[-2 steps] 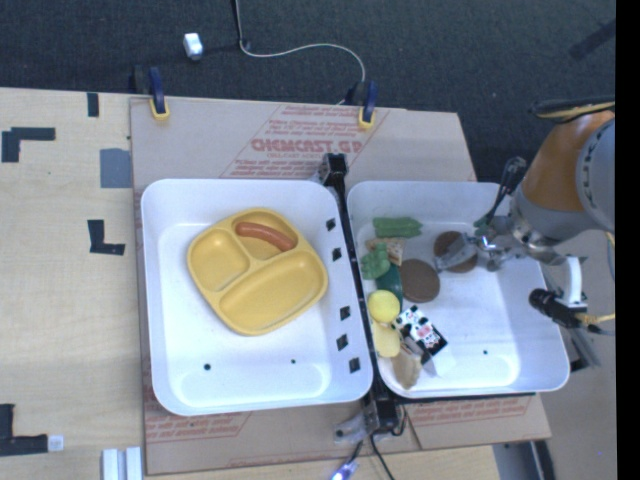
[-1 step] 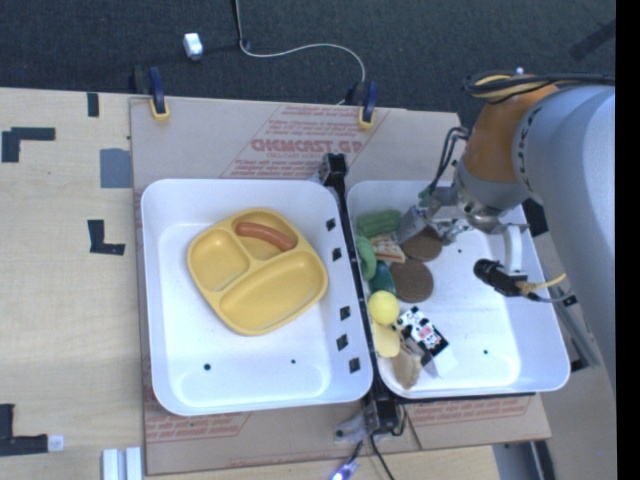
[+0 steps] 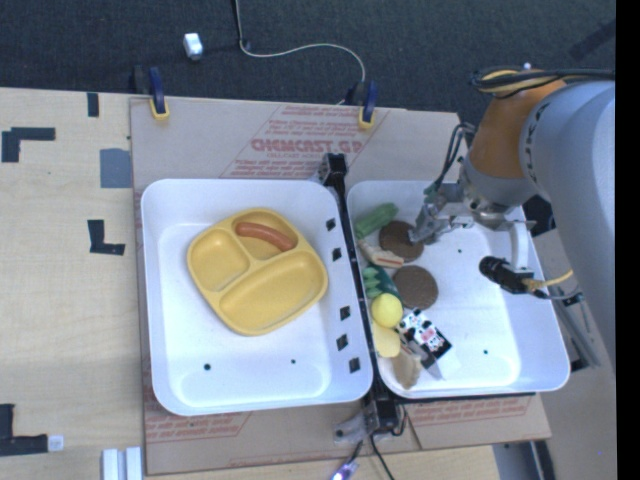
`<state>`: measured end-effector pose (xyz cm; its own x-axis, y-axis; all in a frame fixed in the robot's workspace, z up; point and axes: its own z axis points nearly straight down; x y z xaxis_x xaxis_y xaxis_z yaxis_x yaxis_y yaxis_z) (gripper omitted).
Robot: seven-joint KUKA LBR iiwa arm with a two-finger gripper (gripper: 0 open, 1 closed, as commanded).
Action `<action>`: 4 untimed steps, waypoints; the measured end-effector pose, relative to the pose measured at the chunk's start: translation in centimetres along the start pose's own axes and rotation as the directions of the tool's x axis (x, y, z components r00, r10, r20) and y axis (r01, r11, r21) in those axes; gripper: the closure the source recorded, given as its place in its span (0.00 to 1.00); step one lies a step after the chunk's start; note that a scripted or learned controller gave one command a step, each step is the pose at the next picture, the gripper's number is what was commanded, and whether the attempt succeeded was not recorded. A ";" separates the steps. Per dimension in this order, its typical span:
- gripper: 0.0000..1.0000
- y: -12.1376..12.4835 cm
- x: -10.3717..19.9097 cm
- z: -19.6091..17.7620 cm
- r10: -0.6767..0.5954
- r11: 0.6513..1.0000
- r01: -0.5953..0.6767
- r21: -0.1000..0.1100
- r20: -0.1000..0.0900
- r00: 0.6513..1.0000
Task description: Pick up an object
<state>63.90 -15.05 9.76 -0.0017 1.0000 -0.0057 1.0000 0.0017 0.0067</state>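
Gripper (image 3: 428, 223) low in the right bin (image 3: 500, 363) — beside the toy pile.
You can't tell its finger state; it hangs just beside a brown disc (image 3: 398, 238).

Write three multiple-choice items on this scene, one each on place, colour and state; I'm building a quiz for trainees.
1. Where does the hot dog lie?
A. in the yellow tray
B. on the bench
C. in the right bin

2. What colour is the divided tray?
A. blue
B. yellow
C. red

3. Where is the tool?
A. above the left bin
B. outside both bins
C. low in the right bin beside a brown disc

Answers: 1 A, it rests in a tray compartment; 2 B, plainly yellow; 3 C, it sits next to the disc.
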 end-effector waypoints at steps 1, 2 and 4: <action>0.00 -0.1 0.0 0.2 0.000 1.000 0.000 0.004 -0.001 1.000; 0.00 3.1 -4.3 1.2 0.001 1.000 -0.001 0.004 -0.006 1.000; 0.00 2.3 4.1 1.2 -0.001 1.000 0.001 0.001 -0.005 1.000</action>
<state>66.21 -10.91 8.60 -0.0031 1.0000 -0.0012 1.0000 0.0031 0.0055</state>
